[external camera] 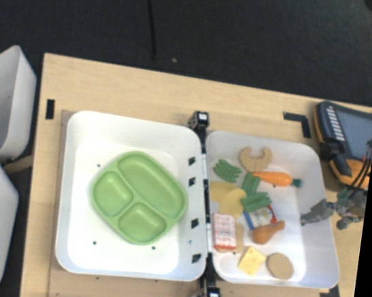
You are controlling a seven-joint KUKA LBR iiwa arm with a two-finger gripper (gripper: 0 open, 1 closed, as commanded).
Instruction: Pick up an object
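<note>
Camera view
My gripper [331, 214]: at the right rim of the right bin [317, 266], low over its white floor. My grey fingers spread apart with nothing between them.
Right bin: holds all the loose toy food, crowded towards its left and middle.
Carrot [275, 179]: orange with a green tip, lying across the upper part of the right bin, well apart from my gripper.
Pretzel-shaped piece [254, 158]: tan, just above the carrot.
Green pieces [227, 170]: left of the carrot, with another green piece [255, 202] lower down.
Yellow piece [227, 199]: near the bin's left wall.
Pink box [224, 231]: below the yellow piece.
Drumstick [267, 230]: orange-brown, in the middle, nearest of the food to my fingers, yet apart from them.
Cheese wedge [251, 260]: at the bottom, just beside a round tan cookie [281, 266].
Left bin [71, 231]: holds a green divided plate [139, 197] with three compartments.
</note>
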